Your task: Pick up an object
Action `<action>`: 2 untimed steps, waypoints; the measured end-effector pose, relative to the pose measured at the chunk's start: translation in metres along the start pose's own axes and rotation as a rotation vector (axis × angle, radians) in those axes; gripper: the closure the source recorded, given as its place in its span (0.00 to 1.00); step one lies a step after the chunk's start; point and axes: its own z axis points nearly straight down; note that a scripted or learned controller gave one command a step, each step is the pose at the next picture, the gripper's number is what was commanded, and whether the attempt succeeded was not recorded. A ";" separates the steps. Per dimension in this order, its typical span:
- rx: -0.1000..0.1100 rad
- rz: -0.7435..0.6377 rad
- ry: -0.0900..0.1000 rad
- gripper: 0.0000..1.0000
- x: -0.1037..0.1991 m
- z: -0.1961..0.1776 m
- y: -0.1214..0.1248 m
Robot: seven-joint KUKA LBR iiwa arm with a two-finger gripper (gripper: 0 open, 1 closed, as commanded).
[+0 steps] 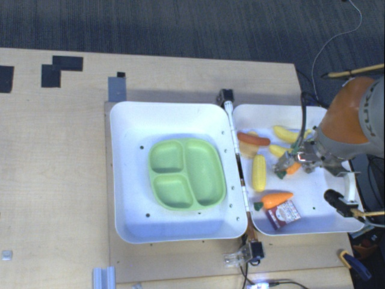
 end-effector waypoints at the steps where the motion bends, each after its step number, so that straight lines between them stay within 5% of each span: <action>1: -0.005 0.000 -0.001 1.00 0.000 -0.012 0.002; 2: 0.003 -0.002 0.002 1.00 0.048 -0.117 -0.036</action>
